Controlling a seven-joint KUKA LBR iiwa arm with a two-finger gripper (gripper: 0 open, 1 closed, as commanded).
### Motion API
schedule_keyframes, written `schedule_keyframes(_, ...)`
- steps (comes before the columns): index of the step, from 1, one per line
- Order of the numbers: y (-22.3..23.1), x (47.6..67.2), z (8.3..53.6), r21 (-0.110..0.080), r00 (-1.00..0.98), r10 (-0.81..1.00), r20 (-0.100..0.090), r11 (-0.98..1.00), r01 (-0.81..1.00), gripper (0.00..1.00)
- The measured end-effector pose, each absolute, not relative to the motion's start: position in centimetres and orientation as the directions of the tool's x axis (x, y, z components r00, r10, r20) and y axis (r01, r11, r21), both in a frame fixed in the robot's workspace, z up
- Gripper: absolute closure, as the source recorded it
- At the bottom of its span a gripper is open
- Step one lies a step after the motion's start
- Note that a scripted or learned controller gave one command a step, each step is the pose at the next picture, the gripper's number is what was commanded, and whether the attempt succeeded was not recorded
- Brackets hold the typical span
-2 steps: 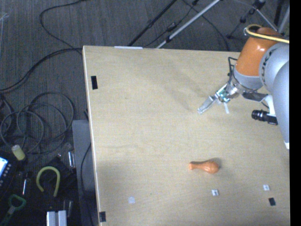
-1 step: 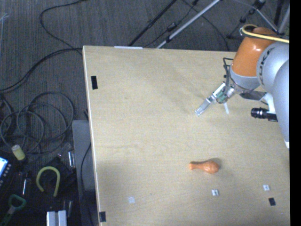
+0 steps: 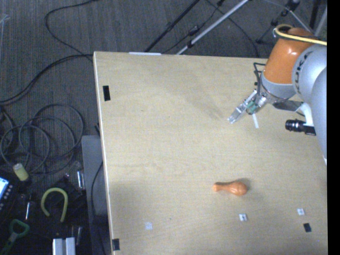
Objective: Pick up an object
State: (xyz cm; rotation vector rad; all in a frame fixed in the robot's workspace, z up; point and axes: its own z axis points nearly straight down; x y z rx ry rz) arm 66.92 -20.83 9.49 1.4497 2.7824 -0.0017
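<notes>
Orange gourd-shaped object (image 3: 231,187) lies on its side on the tan surface (image 3: 159,142), at about 5 o'clock from surface centre, narrow neck pointing to 9 o'clock. Gripper (image 3: 245,113) sits well apart, at about 1 o'clock from the object, grasping nothing; fingers spread or clenched: cannot tell.

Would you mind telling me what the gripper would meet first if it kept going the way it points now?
The gripper points left and slightly down in the image, so it would probably meet only the bare tan board. The orange object lies well off that line, though depth is unclear.
</notes>
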Motion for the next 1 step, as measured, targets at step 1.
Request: schedule_keyframes(1, -19.04, 66.93, 15.81, 0.002, -0.525, 0.851, -0.001, 0.525, 0.851, 1.00)
